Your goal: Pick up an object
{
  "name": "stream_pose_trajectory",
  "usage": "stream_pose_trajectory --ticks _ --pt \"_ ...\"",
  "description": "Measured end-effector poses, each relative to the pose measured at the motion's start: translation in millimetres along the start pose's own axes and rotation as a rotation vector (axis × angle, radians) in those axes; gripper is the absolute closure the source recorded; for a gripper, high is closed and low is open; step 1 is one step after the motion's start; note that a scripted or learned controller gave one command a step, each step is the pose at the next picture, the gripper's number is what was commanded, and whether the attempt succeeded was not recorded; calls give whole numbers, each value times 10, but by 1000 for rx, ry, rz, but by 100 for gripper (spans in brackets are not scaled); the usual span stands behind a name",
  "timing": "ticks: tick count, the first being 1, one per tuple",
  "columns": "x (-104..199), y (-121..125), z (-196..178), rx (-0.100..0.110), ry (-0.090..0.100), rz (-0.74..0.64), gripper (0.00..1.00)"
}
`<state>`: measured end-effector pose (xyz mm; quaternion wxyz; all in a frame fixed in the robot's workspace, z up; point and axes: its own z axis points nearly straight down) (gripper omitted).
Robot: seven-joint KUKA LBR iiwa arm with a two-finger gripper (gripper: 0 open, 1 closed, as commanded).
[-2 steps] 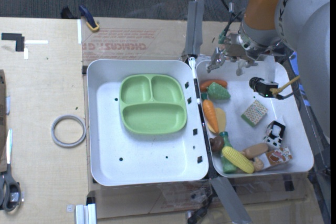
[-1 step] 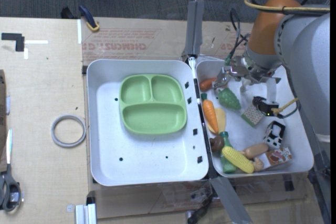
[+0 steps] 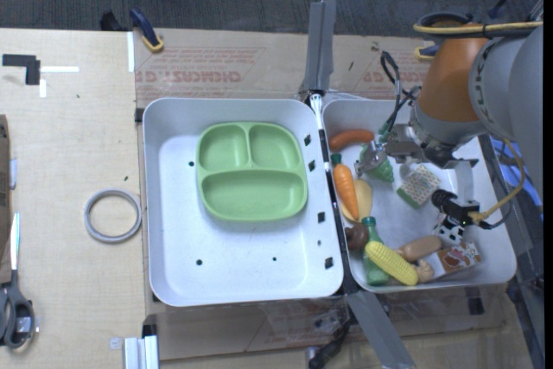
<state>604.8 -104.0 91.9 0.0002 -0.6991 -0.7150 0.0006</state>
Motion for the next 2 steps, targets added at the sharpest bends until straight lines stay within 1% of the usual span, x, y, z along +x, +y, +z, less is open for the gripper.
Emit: stream_pose_trajectory --ticks 1,2 --pt "153 547 -1005 -3 -2 -219 0" --pt "-8 362 0 -1 -1 -380 0"
